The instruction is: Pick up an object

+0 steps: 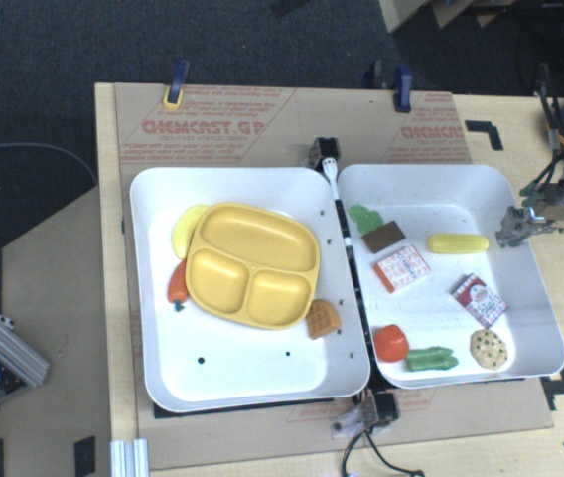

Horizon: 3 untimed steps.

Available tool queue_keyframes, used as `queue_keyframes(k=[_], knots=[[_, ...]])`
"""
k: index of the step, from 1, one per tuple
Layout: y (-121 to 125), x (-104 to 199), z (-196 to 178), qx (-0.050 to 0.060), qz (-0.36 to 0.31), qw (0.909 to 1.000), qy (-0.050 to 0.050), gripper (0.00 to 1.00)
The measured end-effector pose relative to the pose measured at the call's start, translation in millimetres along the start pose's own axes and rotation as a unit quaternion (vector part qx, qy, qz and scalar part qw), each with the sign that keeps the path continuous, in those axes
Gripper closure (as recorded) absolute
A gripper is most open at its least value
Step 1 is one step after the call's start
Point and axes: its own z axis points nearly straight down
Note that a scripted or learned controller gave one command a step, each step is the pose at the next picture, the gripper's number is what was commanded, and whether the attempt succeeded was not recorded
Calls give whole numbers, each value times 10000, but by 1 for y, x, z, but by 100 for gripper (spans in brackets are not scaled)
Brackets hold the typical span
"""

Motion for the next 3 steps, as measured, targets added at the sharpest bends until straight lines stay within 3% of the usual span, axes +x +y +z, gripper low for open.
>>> queue_keyframes(k=[1, 3], knots=[[1, -1, -37, 4, -2, 10000, 2, 100], [-7, 93, -34, 41, -24, 10000, 30, 100]])
